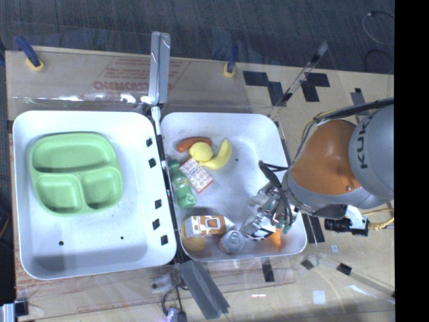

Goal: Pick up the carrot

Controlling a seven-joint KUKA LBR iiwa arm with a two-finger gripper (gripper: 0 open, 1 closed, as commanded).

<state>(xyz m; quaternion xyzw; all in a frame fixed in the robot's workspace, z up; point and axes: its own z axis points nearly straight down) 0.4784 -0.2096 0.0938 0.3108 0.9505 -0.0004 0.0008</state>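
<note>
Orange carrot lies in the right bin's near-right corner, just beside the pincer; pincer grip unclear. A metal can sits alongside.

Grey arm; orange band (glossy); black KUKA lettering; thin wrist cables
</note>
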